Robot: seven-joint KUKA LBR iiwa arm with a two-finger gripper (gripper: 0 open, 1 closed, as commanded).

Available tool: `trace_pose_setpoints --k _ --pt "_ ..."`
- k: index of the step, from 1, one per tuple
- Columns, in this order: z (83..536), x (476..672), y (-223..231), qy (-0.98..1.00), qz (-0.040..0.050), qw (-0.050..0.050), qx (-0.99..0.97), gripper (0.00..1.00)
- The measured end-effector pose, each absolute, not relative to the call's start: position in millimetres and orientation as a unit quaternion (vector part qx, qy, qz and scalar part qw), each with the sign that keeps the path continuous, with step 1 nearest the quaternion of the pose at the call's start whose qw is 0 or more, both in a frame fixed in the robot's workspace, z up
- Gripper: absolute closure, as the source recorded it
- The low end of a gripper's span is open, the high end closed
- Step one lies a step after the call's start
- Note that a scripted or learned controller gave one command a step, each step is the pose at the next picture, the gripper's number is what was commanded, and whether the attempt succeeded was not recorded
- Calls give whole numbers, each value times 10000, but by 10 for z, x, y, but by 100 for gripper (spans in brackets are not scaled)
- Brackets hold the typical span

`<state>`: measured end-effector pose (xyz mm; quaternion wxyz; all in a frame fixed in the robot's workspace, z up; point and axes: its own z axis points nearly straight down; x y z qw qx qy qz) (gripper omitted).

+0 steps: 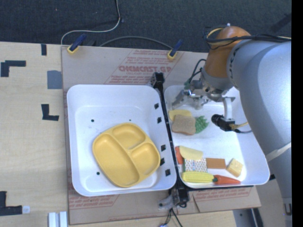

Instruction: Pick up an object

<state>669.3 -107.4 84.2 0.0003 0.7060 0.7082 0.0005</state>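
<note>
Our gripper (191, 97) hovered above the tan bread slice (183, 124); grip state unclear, crowding neighbours risked a miss.

- One fixed camera looks down on the bench (28, 126) at a slant from above.
- Both white bins (78, 108) fill mid-frame, at moderate range.
- The arm (265, 79) enters from the frame's right side.

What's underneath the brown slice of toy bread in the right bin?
The brown slice of toy bread partly covers a yellow piece at its upper edge and a green leafy piece at its right. How far either reaches beneath it is hidden.
</note>
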Motion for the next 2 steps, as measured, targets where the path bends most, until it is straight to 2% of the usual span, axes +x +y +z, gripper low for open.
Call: trace_pose_setpoints --k 1,2 --pt "850 6274 -1122 7070 -6 -3 7072 0" --pt "856 6214 -1290 7071 4 8 7071 0"
